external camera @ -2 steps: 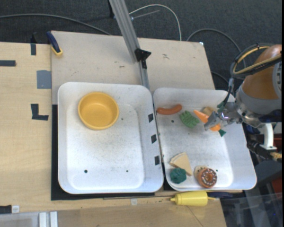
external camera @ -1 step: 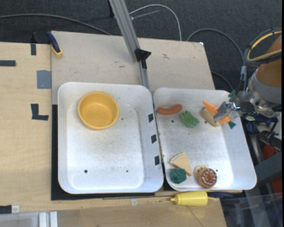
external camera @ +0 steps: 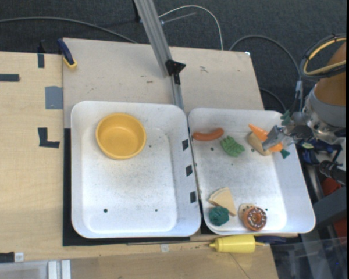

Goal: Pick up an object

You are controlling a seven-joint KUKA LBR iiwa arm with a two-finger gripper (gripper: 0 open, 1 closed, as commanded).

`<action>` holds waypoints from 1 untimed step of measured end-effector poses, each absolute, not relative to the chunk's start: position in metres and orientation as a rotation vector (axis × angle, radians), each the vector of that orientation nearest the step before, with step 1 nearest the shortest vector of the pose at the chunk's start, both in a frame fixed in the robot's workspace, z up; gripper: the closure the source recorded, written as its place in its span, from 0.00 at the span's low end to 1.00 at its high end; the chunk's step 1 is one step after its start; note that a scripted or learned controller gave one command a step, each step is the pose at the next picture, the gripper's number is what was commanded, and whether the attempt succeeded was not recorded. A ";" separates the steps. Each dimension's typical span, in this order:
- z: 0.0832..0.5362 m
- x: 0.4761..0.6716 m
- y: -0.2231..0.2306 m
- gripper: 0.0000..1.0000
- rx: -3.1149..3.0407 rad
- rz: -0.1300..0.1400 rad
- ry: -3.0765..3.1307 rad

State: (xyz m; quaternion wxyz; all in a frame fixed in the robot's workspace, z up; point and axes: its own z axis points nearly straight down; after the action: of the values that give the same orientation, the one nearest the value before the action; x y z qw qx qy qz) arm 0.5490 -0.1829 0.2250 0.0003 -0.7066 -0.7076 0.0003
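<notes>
Two white bins sit side by side: your gripper [external camera: 273, 139] works the right bin's [external camera: 291, 182] far right edge, fingers clamped on a tan-and-orange toy [external camera: 258, 137], green toy [external camera: 232, 147] and sausage [external camera: 207, 135] alongside; yellow bowl [external camera: 121, 135] left.

The arm [external camera: 328, 97] enters from the right edge, its grey wrist section and orange band sitting far-right in the scene. It reaches leftward and down, ending in the gripper [external camera: 273, 139], which sits low at the right side. How the jaws stand cannot be made out here.
</notes>
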 end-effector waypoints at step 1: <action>0.220 0.551 -0.125 1.00 -2.212 0.000 -2.227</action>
State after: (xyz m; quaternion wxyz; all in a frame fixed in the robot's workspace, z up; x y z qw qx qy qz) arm 0.5510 -0.1247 0.2199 0.0013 -0.7048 -0.7094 0.0002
